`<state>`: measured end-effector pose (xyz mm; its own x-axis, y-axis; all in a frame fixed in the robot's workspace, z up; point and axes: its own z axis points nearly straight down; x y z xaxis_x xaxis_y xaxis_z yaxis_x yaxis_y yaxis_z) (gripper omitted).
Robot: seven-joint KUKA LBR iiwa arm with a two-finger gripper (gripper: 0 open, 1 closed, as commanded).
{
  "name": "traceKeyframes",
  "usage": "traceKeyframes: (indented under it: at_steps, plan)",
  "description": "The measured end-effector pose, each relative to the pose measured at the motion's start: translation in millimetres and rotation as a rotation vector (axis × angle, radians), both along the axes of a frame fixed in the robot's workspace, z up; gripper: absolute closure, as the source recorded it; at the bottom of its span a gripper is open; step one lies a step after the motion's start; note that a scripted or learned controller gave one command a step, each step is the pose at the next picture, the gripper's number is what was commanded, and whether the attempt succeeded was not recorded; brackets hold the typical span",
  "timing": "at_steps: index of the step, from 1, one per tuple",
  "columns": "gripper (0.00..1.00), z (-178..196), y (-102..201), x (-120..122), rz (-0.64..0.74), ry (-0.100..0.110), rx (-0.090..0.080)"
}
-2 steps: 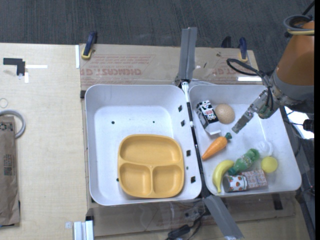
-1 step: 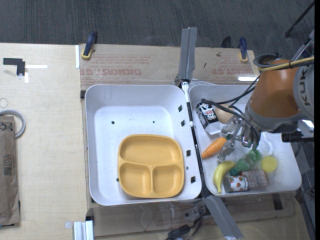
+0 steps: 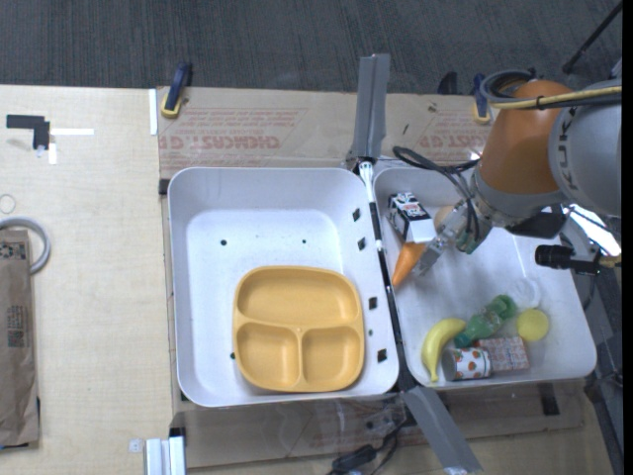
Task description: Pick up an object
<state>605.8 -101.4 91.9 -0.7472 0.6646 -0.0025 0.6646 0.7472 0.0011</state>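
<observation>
1. Nearest the camera, at the front of the right bin [image 3: 579,359], lie a curved yellow banana [image 3: 438,343], a small can [image 3: 467,363] on its side, a speckled block [image 3: 507,352], a green toy [image 3: 492,317] and a yellow ball [image 3: 532,324].
2. Further back, the gripper [image 3: 431,253] reaches the orange carrot [image 3: 405,262] by the divider; its fingers seem to pinch the carrot's thick end (the angle is poor, so this is unsure).
3. For a good lift, I would rise straight up, clear of the bin wall and the small printed box [image 3: 408,214].
4. Smooth and tapered, the carrot may slip; the left bin [image 3: 188,265] holds a glossy, sectioned yellow tray [image 3: 298,327].
</observation>
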Motion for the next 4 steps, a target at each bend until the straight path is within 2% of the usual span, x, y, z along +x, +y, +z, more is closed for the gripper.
traceKeyframes:
  at_steps: [1,2,3,4]
  plan:
    - [0.0,50,-27,39,-0.045,0.001,-0.001]
    - [0.0,19,-106,-12,-0.181,0.002,0.0]
    - [0.0,0,-120,-74,-0.334,0.003,0.002]
    - [0.0,27,-120,-115,-0.374,-0.04,-0.002]
